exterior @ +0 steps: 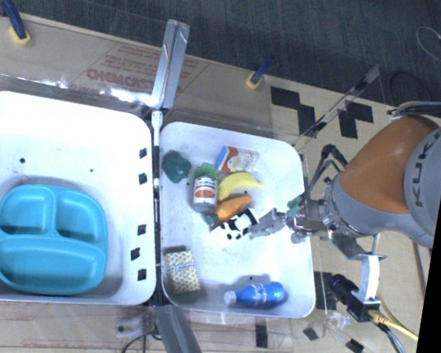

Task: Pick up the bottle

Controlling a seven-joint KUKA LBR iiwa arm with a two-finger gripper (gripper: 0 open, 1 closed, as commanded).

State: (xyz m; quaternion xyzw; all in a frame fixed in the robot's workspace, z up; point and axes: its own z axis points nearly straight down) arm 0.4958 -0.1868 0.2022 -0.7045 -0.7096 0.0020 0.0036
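The bottle (260, 294) is blue with a white cap and lies on its side near the front right corner of the right bin (301, 252), its cap pointing left. My gripper (261, 224) reaches in from the right over the middle of that bin, above and behind the bottle and well apart from it. Its tip is next to a small black-and-white checkered object (236, 227) and an orange carrot (232, 206).
Further back in the right bin lie a banana (238, 185), a small can (204, 193), a colourful box (236, 160) and a teal lump (176, 166). A patterned sponge (181, 270) sits at its front left. The left bin holds a blue divided tray (51, 237).
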